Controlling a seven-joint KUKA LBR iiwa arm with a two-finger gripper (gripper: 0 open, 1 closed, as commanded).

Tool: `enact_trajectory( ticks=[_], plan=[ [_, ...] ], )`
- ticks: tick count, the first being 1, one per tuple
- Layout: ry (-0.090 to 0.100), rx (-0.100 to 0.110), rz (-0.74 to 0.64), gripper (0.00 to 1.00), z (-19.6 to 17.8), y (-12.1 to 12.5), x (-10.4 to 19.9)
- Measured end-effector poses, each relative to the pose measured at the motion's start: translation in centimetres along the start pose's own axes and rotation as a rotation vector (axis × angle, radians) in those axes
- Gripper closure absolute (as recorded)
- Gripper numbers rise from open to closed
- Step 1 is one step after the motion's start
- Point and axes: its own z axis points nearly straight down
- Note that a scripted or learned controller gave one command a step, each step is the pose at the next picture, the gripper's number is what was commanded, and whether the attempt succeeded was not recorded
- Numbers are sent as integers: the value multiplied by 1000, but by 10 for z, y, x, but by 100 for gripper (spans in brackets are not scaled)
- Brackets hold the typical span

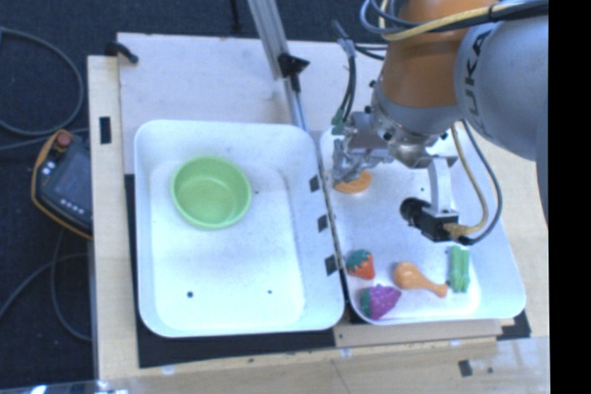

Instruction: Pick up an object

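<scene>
Our gripper (349,169) sits on the orange slice (355,184); we cannot tell its state. We judge the slice light, stiff, best pinched across its edges.

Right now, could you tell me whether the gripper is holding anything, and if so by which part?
It cannot be told. The gripper is down at the orange piece in the right bin, but a grasp is not visible.

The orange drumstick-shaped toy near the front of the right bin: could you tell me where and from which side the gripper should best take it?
Grip the orange drumstick toy across its round bulb end, coming straight down from above. It lies flat with its thin handle pointing toward the green toy, and the purple toy crowds its left, so I'd close front-to-back.
</scene>
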Motion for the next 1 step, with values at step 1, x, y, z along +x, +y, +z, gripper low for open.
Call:
enact_trajectory(
  ticks=[1],
  plan=[
    [0, 1, 0, 100, 16, -27, 50]
  ],
)
